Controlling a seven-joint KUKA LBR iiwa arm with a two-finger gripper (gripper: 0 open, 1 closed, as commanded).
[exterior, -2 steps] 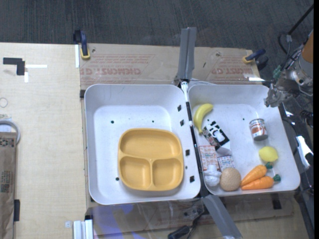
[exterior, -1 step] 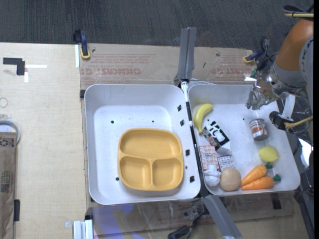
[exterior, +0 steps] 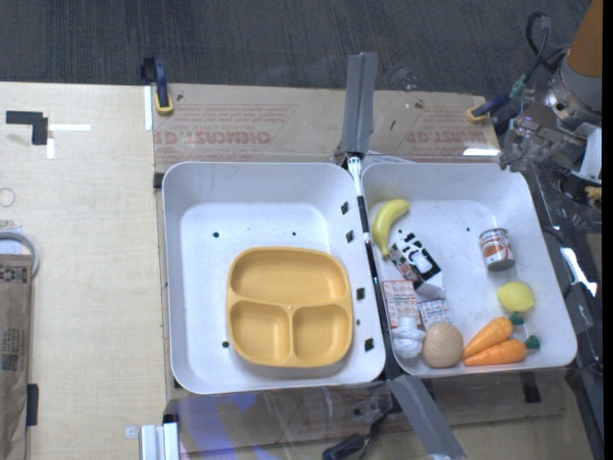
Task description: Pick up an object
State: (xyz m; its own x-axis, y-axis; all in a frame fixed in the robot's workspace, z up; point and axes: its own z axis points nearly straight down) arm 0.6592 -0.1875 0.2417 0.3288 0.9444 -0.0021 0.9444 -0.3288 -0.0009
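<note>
Carrots (exterior: 496,341), two of them lying side by side, sit lowest in the camera view, in the near right corner of the right bin (exterior: 460,188). Just beside them to the left is a tan egg-shaped object (exterior: 442,345), with a small white item touching its left side and two flat printed packets just above that. A lemon (exterior: 515,297) rests near the right wall above the carrots, and a small can (exterior: 495,249) stands a little farther back. A banana (exterior: 387,221) curves along the left wall, with a black-and-white packet (exterior: 415,257) just below it. The left bin (exterior: 182,286) holds a yellow divided plate (exterior: 289,307) and nothing else that I can make out. Both bins rest on the worktop (exterior: 77,257).

At the upper right, the gripper (exterior: 546,147) hangs beyond the far right corner of the right bin, outside its rim and well apart from everything in it. Its end is a dark clutter against the background, so I cannot tell how it is set; nothing is visibly carried.

My reading is that the pick has not started: the arm is at the approach stage. The next move calls for swinging in over the right bin, choosing a target with room around it, such as the can or the lemon, and descending straight over it.
</note>
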